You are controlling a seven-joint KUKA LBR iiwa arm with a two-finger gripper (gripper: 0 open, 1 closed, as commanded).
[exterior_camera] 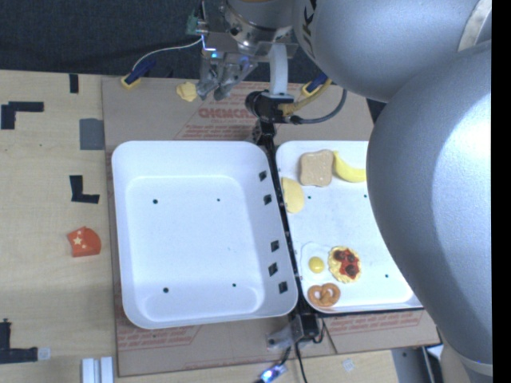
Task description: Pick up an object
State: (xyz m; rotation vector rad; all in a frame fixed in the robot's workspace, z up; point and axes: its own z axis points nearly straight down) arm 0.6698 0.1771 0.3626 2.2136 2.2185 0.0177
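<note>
My gripper point(219, 84) hangs high over the brown cardboard behind the left bin point(136, 214), outside both bins. A small yellow piece point(186, 92) lies on the cardboard just left of it. I see nothing held in the gripper. The right bin point(383, 294) holds a tan bread slice point(316, 168), a banana point(349, 168), a pale yellow wedge point(293, 195), a small yellow round piece point(317, 265), a yellow tart with red dots point(345, 264) and a brown pretzel point(323, 294). The grey arm covers the right part of that bin.
A red strawberry-like toy point(85, 242) lies on the wooden bench left of the bins. Black clips point(275, 246) line the seam between the bins. A blue-and-white cable point(160, 58) runs behind the cardboard at the top.
</note>
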